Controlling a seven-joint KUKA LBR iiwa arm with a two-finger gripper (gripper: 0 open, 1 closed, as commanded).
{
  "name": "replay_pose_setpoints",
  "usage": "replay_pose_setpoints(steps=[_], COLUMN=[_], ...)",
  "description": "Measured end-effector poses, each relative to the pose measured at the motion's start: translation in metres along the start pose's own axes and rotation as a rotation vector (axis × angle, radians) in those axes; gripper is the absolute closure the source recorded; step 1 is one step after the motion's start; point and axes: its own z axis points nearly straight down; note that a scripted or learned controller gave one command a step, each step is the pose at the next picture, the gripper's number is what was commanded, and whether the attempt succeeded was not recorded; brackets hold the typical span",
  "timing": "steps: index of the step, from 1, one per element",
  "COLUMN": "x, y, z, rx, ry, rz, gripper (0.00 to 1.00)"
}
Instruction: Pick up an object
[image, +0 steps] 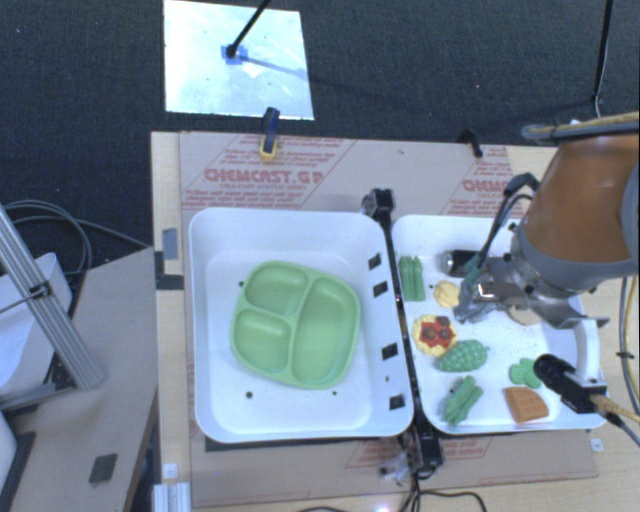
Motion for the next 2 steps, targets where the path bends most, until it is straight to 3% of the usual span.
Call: replay_pose_setpoints(steps=[1,2], x=[0.049,-0.006], y=[0.073,0.043], z=[-0.108,-0.19], rx=[-0.01,-0.004], ry=[0.003,0.001], rz=[-0.014,-0.002], gripper=[1.0,1.0])
